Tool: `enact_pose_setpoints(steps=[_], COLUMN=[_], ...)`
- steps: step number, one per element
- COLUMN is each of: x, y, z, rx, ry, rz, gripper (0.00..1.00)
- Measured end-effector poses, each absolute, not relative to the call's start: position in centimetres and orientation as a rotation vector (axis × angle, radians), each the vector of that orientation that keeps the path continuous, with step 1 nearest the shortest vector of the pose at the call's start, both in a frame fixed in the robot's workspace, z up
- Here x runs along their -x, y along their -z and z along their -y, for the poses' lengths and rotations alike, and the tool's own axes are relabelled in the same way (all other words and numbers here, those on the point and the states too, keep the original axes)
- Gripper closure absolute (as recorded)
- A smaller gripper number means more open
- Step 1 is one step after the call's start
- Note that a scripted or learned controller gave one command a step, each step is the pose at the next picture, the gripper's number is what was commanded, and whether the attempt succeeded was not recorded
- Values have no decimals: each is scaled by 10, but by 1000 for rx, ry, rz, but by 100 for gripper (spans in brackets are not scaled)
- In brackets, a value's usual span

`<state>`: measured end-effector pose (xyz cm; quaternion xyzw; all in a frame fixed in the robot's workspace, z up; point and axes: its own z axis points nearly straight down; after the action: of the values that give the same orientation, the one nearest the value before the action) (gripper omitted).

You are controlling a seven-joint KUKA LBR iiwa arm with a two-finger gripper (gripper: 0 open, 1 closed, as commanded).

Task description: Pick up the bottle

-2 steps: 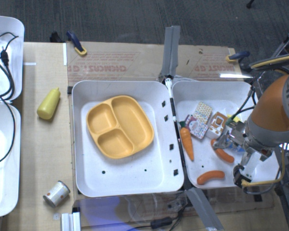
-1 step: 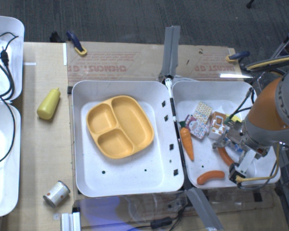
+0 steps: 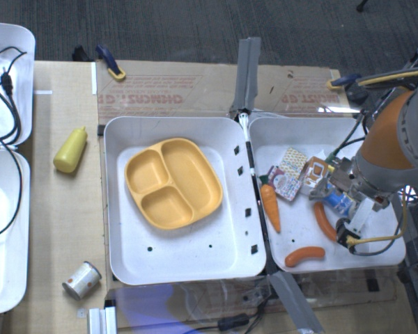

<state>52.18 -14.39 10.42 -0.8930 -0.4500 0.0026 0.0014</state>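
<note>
1. Camera view: yellow bottle [image 3: 70, 151] lies tilted on the counter [image 3: 63, 221], left of the left bin [image 3: 118, 207], well apart from the arm [image 3: 397, 134].
2. Left bin holds a yellow divided plate [image 3: 173, 183].
3. Gripper [image 3: 339, 202] sits low in the right bin [image 3: 292, 134], near a blue item [image 3: 336, 202], orange carrot [image 3: 269, 207] and two sausages [image 3: 305, 256]; whether the fingers are wide or narrow cannot be told.

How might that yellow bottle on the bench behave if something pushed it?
The bottle lies on its side on the bench, outside the bins, and looks rounded, so it would probably roll. It looks like plastic, so likely light and not fragile. Its smooth skin may be slippery.
</note>
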Motion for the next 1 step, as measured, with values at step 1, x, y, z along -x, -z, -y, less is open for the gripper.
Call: enact_pose_setpoints(steps=[1], x=[-521], y=[-110], z=[144], rx=[2798], ry=[-18], rz=[1414], gripper=[100])
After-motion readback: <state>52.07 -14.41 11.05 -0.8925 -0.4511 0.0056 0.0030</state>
